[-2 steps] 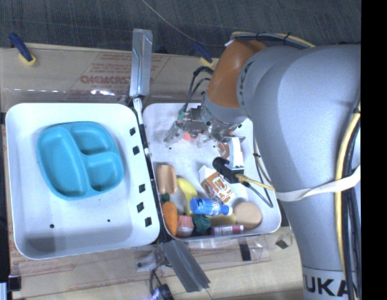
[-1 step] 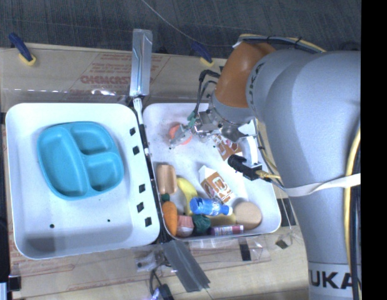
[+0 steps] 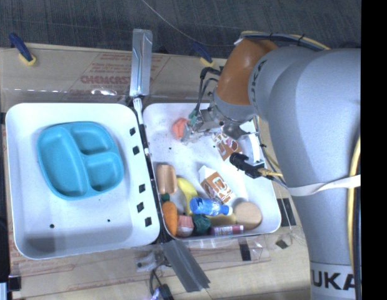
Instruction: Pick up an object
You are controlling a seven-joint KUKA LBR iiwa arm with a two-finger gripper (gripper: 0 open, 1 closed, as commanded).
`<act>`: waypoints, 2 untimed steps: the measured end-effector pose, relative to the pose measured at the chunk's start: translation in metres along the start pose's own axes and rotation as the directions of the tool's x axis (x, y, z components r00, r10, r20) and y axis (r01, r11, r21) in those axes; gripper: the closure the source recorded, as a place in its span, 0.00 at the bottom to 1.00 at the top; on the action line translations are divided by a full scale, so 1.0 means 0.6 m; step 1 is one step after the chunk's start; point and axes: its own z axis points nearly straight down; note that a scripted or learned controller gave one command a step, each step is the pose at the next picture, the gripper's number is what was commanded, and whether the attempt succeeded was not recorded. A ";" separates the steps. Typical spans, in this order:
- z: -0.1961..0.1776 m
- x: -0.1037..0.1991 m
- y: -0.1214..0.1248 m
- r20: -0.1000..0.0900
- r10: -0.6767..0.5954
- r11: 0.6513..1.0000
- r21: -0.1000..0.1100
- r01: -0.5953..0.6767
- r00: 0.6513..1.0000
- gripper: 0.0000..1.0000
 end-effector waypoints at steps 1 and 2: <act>-0.157 0.128 -0.011 -0.001 0.033 0.999 -0.009 -0.033 0.999 1.00; -0.150 0.126 -0.015 -0.001 0.037 0.999 0.000 -0.037 0.999 0.00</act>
